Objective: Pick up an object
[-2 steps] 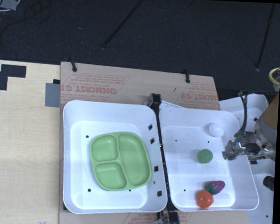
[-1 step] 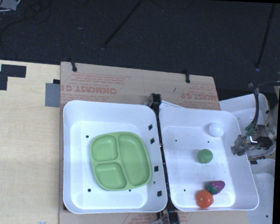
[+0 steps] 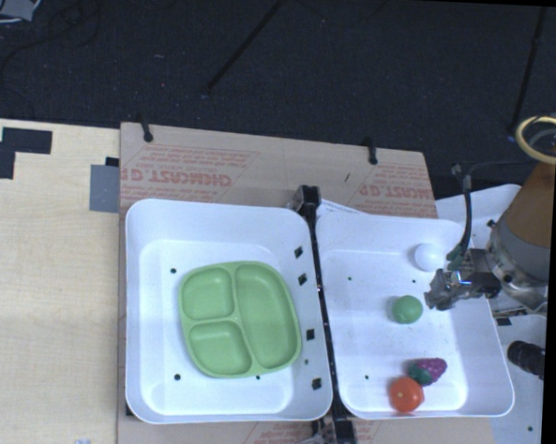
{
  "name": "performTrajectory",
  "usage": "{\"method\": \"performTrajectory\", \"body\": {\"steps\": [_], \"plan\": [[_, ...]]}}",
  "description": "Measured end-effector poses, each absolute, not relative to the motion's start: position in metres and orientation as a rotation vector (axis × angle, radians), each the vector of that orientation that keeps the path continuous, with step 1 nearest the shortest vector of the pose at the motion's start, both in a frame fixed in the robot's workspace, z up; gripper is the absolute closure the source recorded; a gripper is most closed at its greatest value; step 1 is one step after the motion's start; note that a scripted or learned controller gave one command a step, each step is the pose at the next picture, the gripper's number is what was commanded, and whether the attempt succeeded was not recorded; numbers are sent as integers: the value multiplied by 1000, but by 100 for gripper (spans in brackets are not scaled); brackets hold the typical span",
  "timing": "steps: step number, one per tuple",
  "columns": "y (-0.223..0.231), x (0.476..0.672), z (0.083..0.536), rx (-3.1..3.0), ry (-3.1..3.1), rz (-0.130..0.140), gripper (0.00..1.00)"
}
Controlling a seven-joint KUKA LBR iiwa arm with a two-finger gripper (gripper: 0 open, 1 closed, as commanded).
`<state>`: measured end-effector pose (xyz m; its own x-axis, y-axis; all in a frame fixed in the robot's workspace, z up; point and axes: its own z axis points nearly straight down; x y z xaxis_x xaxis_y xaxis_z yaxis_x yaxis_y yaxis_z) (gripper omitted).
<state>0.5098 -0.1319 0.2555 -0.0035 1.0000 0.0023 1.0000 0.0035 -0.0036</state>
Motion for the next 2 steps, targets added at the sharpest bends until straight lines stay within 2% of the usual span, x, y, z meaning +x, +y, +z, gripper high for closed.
{"method": "performTrajectory", "body": {"steps": [2], "plan": [[-28,519,261,-2213,-2225,0,100]]}}
